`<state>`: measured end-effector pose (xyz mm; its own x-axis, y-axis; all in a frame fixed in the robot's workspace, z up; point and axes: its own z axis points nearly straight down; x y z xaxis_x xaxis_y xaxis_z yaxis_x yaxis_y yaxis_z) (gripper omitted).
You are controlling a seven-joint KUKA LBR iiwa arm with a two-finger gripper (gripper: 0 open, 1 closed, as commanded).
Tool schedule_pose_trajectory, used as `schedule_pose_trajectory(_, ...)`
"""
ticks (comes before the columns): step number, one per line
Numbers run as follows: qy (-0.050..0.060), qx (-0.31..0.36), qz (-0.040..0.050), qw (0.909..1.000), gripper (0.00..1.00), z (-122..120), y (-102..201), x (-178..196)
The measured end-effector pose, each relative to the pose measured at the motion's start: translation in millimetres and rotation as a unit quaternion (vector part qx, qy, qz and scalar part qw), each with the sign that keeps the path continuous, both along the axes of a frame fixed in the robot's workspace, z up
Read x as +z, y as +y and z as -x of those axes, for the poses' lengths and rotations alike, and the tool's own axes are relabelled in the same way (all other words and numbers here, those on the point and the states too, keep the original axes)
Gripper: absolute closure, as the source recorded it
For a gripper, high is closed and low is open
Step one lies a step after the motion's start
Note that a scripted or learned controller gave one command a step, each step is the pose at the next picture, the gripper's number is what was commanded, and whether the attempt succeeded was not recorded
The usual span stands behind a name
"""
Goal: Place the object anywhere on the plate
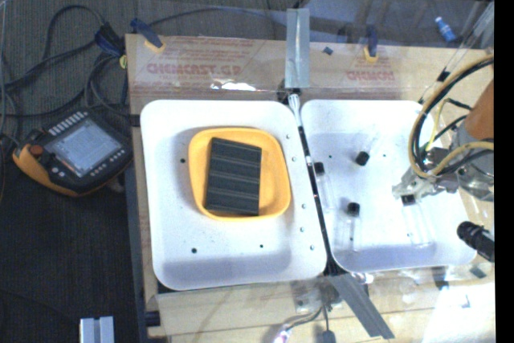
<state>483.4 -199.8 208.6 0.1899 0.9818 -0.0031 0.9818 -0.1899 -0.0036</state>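
A dark grey ribbed rectangular block [234, 175] lies flat in the middle of a yellow plate [275, 181]. The plate sits in the left white bin [165, 205]. My gripper [414, 192] hangs over the right side of the right bin [377, 253], far from the plate and the block. Nothing shows in its grasp. Yellow and black cables loop around the wrist, with the orange band [484, 113] above.
Two small black pieces [361, 158] [352, 207] lie on the right bin's floor, and another [318, 168] sits by the divider between the bins. A teach pendant [76, 153] with its cables rests on the floor to the left of the bench.
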Motion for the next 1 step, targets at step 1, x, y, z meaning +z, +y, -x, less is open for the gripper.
schedule_pose_trajectory(1, 0.000, 0.000, 0.0000, 1.0000, 0.00, 0.0, 0.0, 0.1)
